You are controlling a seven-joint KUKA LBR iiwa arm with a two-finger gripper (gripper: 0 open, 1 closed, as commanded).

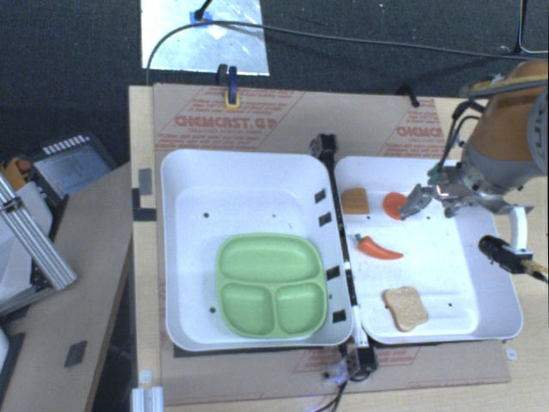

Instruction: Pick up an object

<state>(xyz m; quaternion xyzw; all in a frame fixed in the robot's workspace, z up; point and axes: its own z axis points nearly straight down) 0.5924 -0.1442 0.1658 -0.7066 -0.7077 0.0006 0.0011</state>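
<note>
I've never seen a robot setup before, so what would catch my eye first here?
Likely the big green three-compartment tray lying in the left bin. Next, the grey arm with its orange band reaching in from the right, its gripper beside a red round object in the right bin. That bin also holds an orange-red pepper, a bread slice and a small tan block.

Red print on the cardboard sheet [257, 118] under the bins seems to read "CHEMCAST".
</note>
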